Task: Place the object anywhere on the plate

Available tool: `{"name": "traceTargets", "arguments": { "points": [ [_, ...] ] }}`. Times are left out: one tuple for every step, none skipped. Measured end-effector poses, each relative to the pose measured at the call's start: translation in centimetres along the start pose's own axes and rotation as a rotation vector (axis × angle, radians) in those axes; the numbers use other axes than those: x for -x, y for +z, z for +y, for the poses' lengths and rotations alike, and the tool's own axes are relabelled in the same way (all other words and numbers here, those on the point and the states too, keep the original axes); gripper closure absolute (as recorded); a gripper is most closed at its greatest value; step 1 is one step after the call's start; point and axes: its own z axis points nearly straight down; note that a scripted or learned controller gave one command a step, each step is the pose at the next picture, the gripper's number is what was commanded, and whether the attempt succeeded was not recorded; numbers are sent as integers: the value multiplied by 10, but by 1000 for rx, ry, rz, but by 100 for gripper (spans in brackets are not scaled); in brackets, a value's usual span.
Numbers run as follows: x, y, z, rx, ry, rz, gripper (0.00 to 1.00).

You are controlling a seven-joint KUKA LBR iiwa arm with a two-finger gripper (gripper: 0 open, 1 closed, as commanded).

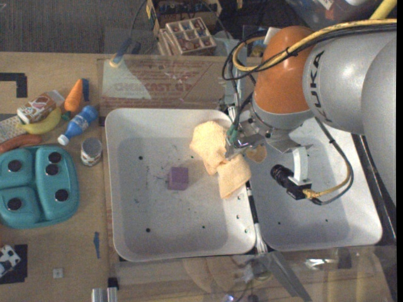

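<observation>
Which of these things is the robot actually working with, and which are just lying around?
Likely part of the job:
gripper
pale yellow cloth below it
purple block
left bin
I can't make out a plate.

Just lying about:
teal tray
toy carrot
banana
small blue bottle
small can

bench (50,250): pale wood (taped marks) | behind: dark floor, compartmented wooden crate (187,34)

Left bin (126,219): smooth matt white plastic, speckled dark. Beside the gripper (238,145), a pale yellow cloth (217,156), soft and creased. Further left, a matt purple block (178,178). Arm (340,68): glossy grey shell with a shiny orange band (283,74). Bench (56,68): matt, wood-like.
</observation>
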Motion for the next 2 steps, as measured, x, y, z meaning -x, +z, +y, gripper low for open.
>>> {"name": "traceTargets", "arguments": {
  "points": [
    [42, 3, 31, 4, 36, -1, 100],
    [45, -32, -23, 0, 1, 0, 100]
  ]
}}
